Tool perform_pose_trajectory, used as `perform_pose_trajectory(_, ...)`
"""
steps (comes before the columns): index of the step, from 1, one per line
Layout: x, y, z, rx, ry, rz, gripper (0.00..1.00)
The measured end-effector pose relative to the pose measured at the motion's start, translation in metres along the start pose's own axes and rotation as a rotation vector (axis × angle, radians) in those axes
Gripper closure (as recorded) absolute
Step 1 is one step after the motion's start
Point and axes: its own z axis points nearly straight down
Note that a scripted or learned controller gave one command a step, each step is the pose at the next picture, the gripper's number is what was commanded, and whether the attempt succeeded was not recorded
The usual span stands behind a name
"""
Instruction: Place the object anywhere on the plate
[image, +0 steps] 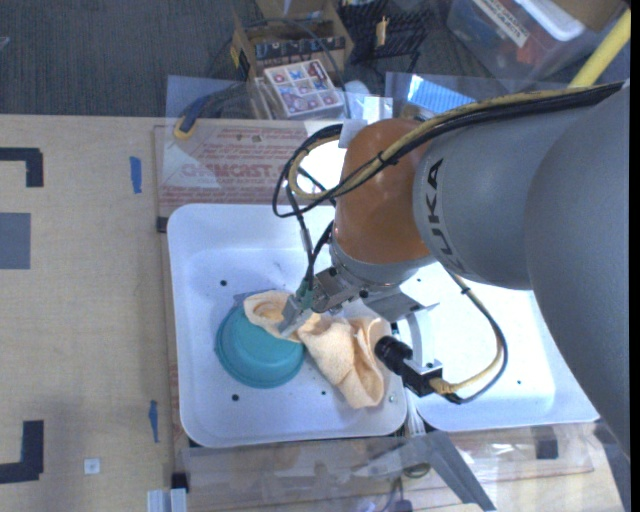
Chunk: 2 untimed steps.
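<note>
Arm reaching in from right, wrist angled down over left bin (200, 300); gripper (300, 310) low at yellow cloth (345, 355), grip state unreadable; cloth crumpled, one end overlapping teal plate (255, 350), both in left bin

A pale wooden bench top (80, 330) with black squares and blue tape marks spreads toward nine o'clock, cluttered boxes (295, 75) at twelve.

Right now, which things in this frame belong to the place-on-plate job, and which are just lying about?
Job:
- teal plate, in the left bin
- yellow cloth, one end lapping the plate's rim
- pincer, down at the cloth by the plate

Lying about:
- right bin
- clutter behind the bench
</note>
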Motion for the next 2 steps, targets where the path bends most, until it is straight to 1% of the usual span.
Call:
perform_pose_trajectory(1, -0.0013, 0.0007, -0.0101, -0.003, -0.001, 0.003, 1.00)
perform_pose_trajectory(2, -0.0014, 0.0006, -0.0101, -0.003, -0.001, 0.003, 0.00)
